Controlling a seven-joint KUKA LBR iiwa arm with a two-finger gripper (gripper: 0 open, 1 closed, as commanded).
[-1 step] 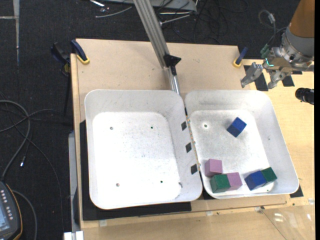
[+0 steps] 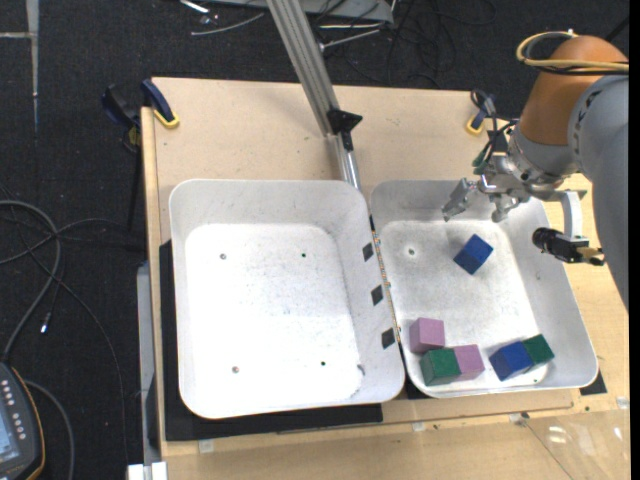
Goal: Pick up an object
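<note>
My gripper hangs over the far part of the right bin, open, with nothing between its fingers. A blue cube lies tilted on the bin floor just in front of it, apart from the fingertips. Along the near edge of the same bin sit a pink block, a green block, a second pink block, a blue block and a small green block.
The left bin adjoins the right one, with black tabs along the shared rim. A slanted metal pole ends near the bins' far junction. Clamps sit on the bench's far corners.
</note>
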